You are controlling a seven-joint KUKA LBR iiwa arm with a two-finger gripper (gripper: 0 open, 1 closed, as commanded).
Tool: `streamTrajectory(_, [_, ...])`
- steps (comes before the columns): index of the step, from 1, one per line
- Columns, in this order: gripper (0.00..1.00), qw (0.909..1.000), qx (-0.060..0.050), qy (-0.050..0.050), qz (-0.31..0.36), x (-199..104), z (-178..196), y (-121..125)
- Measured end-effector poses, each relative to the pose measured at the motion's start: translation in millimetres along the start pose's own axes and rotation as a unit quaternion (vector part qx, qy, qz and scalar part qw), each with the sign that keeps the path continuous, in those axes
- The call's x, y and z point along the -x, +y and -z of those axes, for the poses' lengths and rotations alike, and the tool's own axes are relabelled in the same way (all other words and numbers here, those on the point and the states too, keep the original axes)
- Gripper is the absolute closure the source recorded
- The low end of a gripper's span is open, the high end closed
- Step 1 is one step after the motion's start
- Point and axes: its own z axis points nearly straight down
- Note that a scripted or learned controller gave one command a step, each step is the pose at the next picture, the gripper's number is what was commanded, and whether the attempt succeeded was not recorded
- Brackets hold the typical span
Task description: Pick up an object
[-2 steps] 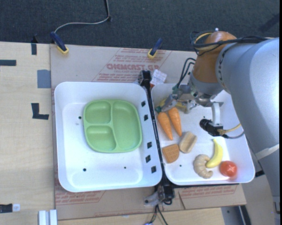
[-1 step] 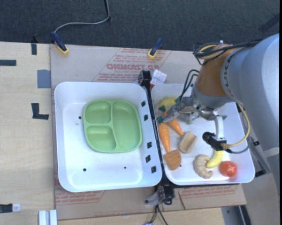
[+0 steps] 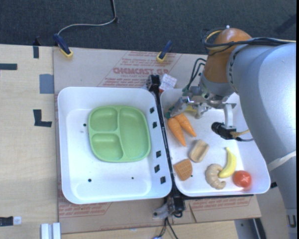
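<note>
Cardboard [image 3: 114,76] under two white bins carries red print reading "CHEMCAST", upside-down-slanted along its top edge; smaller print beneath cannot be read. Two yellow-and-blue clamps [image 3: 63,47] pin that edge.

The left bin [image 3: 69,133] holds a green divided tray [image 3: 119,133], with bare white floor around it, widest along the near side.

The right bin [image 3: 253,183] holds two carrots [image 3: 179,127], a bread roll [image 3: 199,151], a waffle-like square [image 3: 182,170], a cashew-shaped piece [image 3: 215,176], a banana [image 3: 229,164] and a tomato [image 3: 242,179]. These sit close together in the near half.

The gripper [image 3: 199,106] hangs at the bin's far end, just above the carrot tops. Whether its pincer is wide or narrow cannot be told. The grey arm [image 3: 263,83] covers the bin's right edge.
</note>
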Motion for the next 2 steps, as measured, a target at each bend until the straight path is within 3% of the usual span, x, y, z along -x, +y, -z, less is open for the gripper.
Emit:
streamTrajectory(1, [0.0, 1.0, 0.003, -0.001, -0.001, -0.5, 0.0, 0.9])
streamTrajectory(2, [0.0, 0.9999, 0.013, -0.002, -0.002, -3.0, 0.8, -14.4])
